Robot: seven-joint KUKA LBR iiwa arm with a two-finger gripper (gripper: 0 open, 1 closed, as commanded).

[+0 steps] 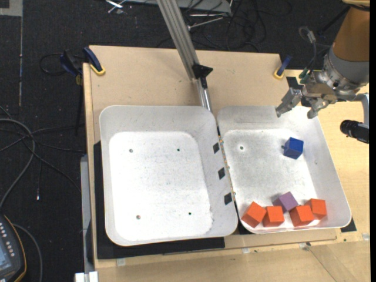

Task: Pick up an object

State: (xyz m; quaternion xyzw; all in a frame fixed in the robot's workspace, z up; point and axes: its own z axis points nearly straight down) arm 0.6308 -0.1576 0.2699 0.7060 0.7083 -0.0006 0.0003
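Observation:
A blue cube (293, 147) lies in the upper right part of the right bin (252, 128). Along that bin's near edge sit several orange cubes (254, 214) and a purple cube (288, 201) among them. My gripper (298, 109) hangs over the far right rim of the right bin, above and slightly right of the blue cube. Its fingers are spread apart and hold nothing.
The left bin (117, 122) sits beside the right one on the wooden bench. A slanted metal rod (179, 31) runs down to the gap between the bins. Yellow-tipped clamps (94, 63) mark the bench's far corners.

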